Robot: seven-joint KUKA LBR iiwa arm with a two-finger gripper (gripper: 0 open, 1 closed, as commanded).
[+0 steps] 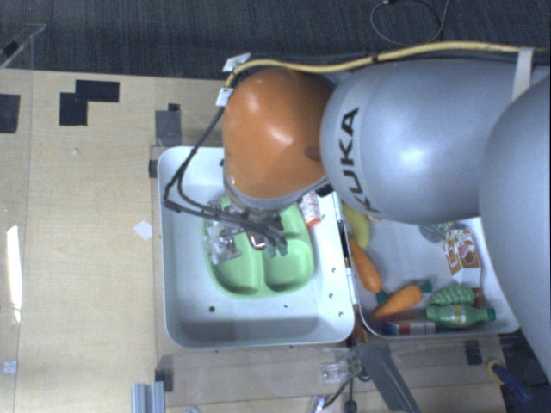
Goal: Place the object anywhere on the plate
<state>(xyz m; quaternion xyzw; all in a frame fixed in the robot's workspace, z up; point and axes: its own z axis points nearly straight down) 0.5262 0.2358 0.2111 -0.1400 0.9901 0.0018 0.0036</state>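
Arm: big grey KUKA arm with its orange band [274, 132] sits closest to the lens and covers much of both bins.
Tool: metal two-finger tool [250, 237] hangs low over the plate; whether its fingers are spread or pressed together I cannot tell, and nothing can be made out between them.
Object: I cannot tell which item is meant; no item is visible in the tool, and none can be made out on the plate.
Plate: light green divided plastic plate [288, 269] lies in the left shallow white bin [185, 317].
Right bin: right shallow white bin [400, 235] holds two orange toy carrots [398, 299], a green plastic bottle [456, 317], a yellow piece [358, 228] and a printed packet [461, 252].
Risk: if the tool is empty, a release would place nothing; if it is carrying something, a drop near the plate's rim could let it roll into the bin.
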